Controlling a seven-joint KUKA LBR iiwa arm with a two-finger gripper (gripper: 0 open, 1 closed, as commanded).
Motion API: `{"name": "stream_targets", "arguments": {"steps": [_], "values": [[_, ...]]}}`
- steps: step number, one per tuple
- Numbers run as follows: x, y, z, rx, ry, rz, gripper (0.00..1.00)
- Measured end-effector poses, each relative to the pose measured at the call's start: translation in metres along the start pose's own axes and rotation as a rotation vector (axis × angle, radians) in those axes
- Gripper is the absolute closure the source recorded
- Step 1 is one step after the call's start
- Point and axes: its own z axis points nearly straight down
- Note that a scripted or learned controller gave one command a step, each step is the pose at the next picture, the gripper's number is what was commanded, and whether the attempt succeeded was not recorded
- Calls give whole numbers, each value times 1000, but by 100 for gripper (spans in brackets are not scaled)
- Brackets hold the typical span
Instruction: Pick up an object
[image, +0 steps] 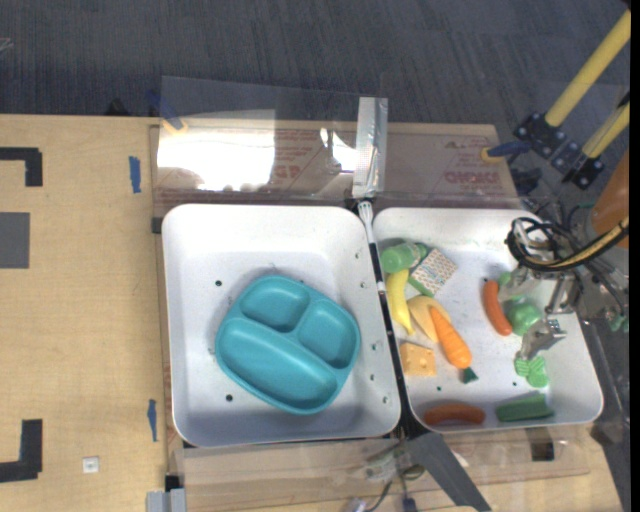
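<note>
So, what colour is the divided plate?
Teal plate, seen in the camera view.

plate (288, 345) in left bin (190, 250), toys (450, 340) in right bin (585, 395)

A: What lies in the bin (200, 240) away from the gripper (541, 338)?
B: A teal divided plate (288, 343) — well apart from it.
A: And past that?
B: Clear plastic sheet (250, 150), blue tape (135, 173) — farther still.
</note>
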Motion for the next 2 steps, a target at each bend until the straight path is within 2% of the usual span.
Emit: {"name": "stream_targets", "arguments": {"steps": [1,2], "values": [[-36,-24,107,2,-9,118,0],[-45,26,107,-1,-7,89,0]]}}
